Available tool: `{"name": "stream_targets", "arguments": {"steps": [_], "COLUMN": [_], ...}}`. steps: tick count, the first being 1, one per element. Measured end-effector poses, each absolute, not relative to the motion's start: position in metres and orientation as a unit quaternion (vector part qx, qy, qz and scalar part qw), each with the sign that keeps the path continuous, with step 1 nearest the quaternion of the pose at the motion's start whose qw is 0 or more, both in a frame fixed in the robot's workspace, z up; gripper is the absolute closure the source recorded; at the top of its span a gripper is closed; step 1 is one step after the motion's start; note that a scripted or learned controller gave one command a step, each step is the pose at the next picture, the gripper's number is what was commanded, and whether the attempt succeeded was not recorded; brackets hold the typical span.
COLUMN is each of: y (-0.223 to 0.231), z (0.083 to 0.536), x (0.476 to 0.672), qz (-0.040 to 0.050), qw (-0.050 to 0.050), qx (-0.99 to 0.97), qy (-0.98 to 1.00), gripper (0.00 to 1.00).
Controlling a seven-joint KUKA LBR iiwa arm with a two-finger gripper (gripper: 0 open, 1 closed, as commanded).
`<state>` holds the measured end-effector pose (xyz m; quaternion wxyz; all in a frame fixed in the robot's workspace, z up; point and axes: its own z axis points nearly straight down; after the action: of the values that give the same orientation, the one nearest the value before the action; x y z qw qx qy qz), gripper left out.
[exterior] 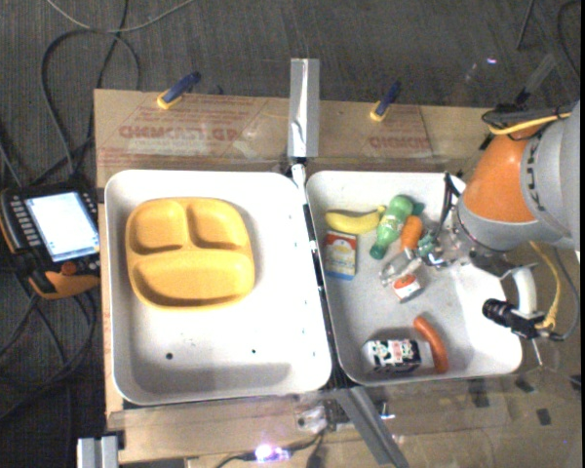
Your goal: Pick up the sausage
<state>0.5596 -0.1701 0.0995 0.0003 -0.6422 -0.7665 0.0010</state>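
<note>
From my seat I saw the arm [526, 188] reaching in from the right over the right bin [487, 359], its gripper [417, 257] low near the middle of that bin. I could not tell whether the fingers were apart or together; the metal parts there blurred into a small red-and-white packet [407, 286] lying just below them. The sausage [431, 343] lay in the near part of the right bin, slanted, its near end close to the bin's near wall, and well apart from the gripper. Just to its left, touching or almost touching, was a dark can [394, 354] on its side. In the far part of the bin lay a banana [354, 220], with a small carton [340, 254] just on its near side, and to the right of them a green bottle [391, 226] and a carrot [410, 231] side by side. The left bin [214, 359] held a yellow tray [190, 252] with compartments. Both bins sat on the table [214, 130], with a tablet [54, 224] off to the left on the floor.
</note>
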Motion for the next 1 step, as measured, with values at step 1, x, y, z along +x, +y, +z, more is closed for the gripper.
{"name": "stream_targets", "arguments": {"steps": [1], "y": [-0.1515], "z": [0.1057], "x": [0.483], "qz": [0.0011], "qw": [0.002], "qx": [-0.63], "qy": [-0.777], "gripper": [0.0]}}
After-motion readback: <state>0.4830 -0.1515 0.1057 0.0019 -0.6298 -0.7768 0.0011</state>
